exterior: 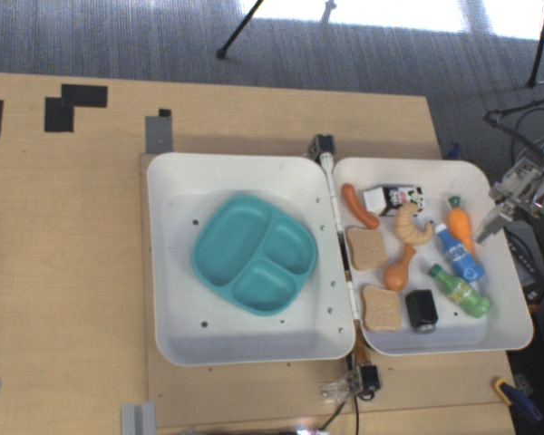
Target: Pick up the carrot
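Worktop (pixel 63 270): carries two white bins side by side.
Left bin (pixel 177 333): holds a teal divided plate (pixel 254 254).
Right bin (pixel 512 329): toy food, bottles.
Claw (pixel 494 225): at the right bin's right rim; jaw state unclear.
Carrot (pixel 460 226): upper right of the right bin, beside a blue bottle (pixel 459 255), just left of the claw.

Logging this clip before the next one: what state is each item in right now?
carrot: lying in right bin, untouched
gripper: at right bin's edge, beside the carrot
teal tray: flat in left bin, nothing on it
blue bottle: lying down
green bottle: lying down
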Robot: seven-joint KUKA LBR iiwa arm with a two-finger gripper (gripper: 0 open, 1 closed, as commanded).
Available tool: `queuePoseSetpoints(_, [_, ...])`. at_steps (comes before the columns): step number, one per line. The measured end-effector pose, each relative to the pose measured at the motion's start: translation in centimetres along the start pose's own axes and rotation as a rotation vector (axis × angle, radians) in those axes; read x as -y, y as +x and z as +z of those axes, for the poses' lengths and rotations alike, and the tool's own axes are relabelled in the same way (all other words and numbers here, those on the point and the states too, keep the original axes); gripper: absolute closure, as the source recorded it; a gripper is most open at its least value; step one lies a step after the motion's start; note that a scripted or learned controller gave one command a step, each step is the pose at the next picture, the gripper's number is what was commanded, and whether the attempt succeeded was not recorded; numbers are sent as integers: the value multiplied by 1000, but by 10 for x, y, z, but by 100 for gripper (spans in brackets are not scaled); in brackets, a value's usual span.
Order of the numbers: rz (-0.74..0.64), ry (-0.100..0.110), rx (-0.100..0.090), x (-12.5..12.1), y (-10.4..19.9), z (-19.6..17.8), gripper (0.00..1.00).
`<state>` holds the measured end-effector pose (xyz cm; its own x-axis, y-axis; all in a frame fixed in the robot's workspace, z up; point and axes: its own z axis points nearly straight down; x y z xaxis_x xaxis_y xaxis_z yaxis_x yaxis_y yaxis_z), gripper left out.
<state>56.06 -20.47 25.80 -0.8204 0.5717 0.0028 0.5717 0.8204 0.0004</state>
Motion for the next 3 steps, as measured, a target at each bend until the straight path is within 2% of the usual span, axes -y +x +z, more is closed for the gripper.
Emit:
queuePoseSetpoints(1, [-404, -1, 4, 43, 59, 116, 0])
queuePoseSetpoints(2, [-464, -1, 19, 9, 11, 168, 0])
queuePoseSetpoints(3, [-611, 0, 22, 6, 64, 168, 0])
